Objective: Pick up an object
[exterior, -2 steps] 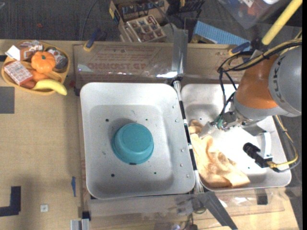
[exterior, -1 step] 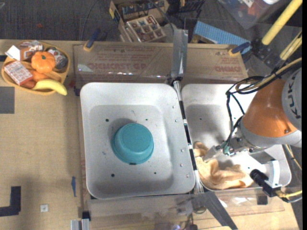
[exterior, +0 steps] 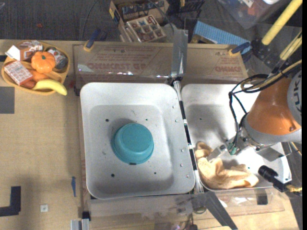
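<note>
Nearest me lies the cloth (exterior: 225, 172), a tan crumpled heap in the near left corner of the right bin (exterior: 211, 99), pressed up to the wall shared with the left bin (exterior: 96, 99) and close to the near rim. I take it as my thing to pick. My gripper (exterior: 229, 149) hangs just beside its far edge, and whether I touch it I cannot tell; nor can I tell whether I am spread or closed, for my own wrist hides that. To do this well I would come down on the thick middle fold rather than the thin lobe by the wall, bite deep, and lift straight up. The corner is the tight part: two walls hem the cloth in, so a slanted approach from the open far side suits best, and any drag should go away from the walls. Beyond me the right bin's floor lies bare — good room to back off. Across the wall sits the bowl (exterior: 133, 143), teal and upside down, mid-bin and well apart from every rim. Farther off stands the cardboard (exterior: 124, 61), and the banana (exterior: 52, 86) lies well out of my way.
</note>
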{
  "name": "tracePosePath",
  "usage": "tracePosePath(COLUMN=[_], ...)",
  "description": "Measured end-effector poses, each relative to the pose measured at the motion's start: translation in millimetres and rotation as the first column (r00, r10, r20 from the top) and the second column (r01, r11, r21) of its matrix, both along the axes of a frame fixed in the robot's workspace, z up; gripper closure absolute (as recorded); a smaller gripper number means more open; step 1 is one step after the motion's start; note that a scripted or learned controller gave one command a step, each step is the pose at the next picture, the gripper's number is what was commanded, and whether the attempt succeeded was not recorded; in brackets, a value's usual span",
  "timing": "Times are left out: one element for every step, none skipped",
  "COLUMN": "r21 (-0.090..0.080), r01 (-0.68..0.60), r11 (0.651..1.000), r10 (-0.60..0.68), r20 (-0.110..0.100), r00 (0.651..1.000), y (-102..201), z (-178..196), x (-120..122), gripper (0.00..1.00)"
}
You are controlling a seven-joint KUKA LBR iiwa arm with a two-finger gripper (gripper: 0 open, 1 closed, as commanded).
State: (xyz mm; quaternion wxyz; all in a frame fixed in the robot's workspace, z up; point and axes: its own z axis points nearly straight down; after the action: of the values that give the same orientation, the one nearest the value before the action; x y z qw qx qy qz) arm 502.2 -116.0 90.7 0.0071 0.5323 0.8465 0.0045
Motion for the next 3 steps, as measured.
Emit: tracePosePath(r21=[0.002,0.004,0.001], r01=[0.281,0.289,0.274], r11=[0.960,0.957,0.962], r10=[-0.281,-0.289,-0.274], r20=[-0.004,-0.004,-0.001], r00=[0.960,0.957,0.962], y=[-10,14,11], z=[0,0,0], x=[40,-18,59], gripper=[0.00,0.00,0.00])
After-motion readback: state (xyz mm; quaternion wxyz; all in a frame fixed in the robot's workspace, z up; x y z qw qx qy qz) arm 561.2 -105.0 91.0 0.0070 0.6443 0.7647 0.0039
